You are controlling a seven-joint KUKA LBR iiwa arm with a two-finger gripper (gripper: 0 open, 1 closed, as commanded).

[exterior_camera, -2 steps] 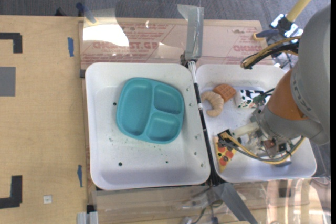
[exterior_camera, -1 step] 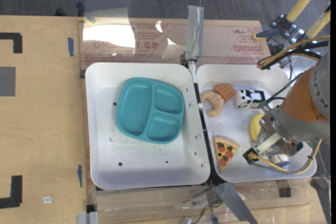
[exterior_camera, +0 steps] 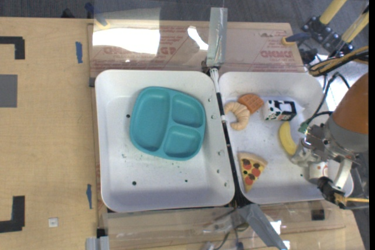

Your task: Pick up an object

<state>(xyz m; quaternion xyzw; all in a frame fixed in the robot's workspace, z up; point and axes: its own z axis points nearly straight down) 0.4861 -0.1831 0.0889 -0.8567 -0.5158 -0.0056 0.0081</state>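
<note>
Now we've the pincer (exterior_camera: 307,153) just beside the banana (exterior_camera: 287,139) | likely light, stiff, slick; take it across mid-curve | pincer's opening: cannot tell

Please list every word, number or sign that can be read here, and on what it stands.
Nothing can be read with certainty.
Left red print on the back panel: too blurred.
Right red print, same panel: too blurred.
Small sticker on the bench: too small.
Black-and-white carton: no legible text.

Arm (exterior_camera: 351,117) in from right, jaws low.
</note>
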